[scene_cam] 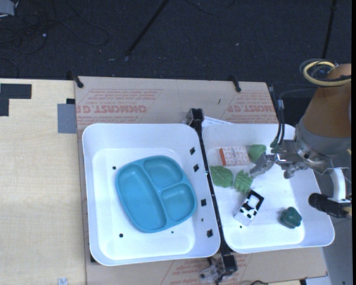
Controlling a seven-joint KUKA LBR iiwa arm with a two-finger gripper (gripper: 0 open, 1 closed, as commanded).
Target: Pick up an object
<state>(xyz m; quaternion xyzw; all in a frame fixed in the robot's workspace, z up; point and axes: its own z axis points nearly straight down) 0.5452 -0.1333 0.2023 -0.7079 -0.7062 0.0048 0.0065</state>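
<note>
The right bin [316, 237] holds several small objects. A pink and white box [233, 155] lies near its back. Light green pieces lie at its back [256, 151], beside the divider [221, 176] and in the middle [243, 181]. A black and white block [249, 207] sits toward the front, and a dark green lump [291, 217] lies at the front right. My gripper [276, 166] hangs over the bin's right half, just right of the green pieces. Its fingers [260, 167] are spread open, with nothing between them.
In the left bin [90, 159] lies a blue divided plate [156, 192]. A black divider with clips [203, 177] runs between the bins. Brown cardboard [148, 103] lies under both bins. The arm's grey body with the orange band [329, 108] stands over the right bin's far right edge.
</note>
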